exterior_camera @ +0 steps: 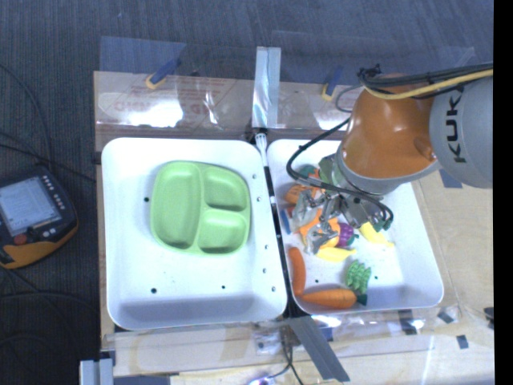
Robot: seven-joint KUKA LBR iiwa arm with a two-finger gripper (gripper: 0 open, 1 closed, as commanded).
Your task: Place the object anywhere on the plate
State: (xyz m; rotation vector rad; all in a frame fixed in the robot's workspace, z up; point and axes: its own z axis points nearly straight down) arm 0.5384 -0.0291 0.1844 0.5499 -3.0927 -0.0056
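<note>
A light green divided plate (pixel 199 207) lies in the left bin (pixel 128 295), with nothing on it. My gripper (pixel 319 219) is low in the right bin (pixel 417 283), under the orange wrist band (pixel 389 135), right among a heap of toy foods. Around it lie a purple piece (pixel 346 233), a yellow piece (pixel 371 233) and another yellow piece (pixel 333 254). The wrist hides much of the heap, and I cannot tell whether anything is gripped.
Near the right bin's front lie an orange carrot (pixel 327 298), a second orange piece (pixel 297 269) and a green broccoli (pixel 357 276). A raised divider (pixel 272 215) separates the bins. A handheld pendant (pixel 32 207) sits on the floor at far left.
</note>
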